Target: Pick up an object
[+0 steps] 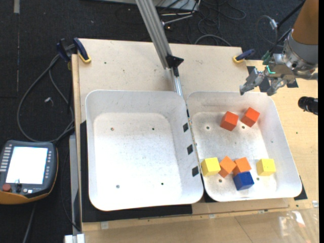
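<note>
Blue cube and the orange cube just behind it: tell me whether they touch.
Touching. In the camera view the blue cube sits pressed against the front of the orange cube, with no white bin floor visible between them.

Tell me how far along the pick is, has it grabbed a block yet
Nothing looks picked yet. The claw hangs above the far rim of the right bin with no block between its fingers. All seven blocks lie in that bin: two orange blocks at the far end, and two yellow, two orange and a blue block near the front. Descending, gripping and lifting remain.
</note>
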`<action>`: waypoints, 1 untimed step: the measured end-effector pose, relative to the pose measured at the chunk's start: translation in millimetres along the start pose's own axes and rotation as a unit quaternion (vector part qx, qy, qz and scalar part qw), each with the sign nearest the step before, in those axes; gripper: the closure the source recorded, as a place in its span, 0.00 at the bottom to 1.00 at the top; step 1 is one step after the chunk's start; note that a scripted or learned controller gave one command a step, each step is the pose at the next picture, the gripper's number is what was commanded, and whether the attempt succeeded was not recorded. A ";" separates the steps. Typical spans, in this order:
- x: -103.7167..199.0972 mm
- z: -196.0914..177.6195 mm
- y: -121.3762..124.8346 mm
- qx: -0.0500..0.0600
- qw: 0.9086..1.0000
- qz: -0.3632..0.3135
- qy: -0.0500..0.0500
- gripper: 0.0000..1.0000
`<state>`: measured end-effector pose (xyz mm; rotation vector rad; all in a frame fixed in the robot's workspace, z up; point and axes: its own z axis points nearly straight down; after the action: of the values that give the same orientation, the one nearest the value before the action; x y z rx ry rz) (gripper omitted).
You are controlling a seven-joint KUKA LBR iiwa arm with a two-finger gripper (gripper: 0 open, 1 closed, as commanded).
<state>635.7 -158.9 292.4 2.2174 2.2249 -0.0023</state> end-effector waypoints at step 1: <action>0.0 0.0 0.0 0.000 1.000 0.000 0.000 0.00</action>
<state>635.7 -158.9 292.4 2.2174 2.2249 -0.0023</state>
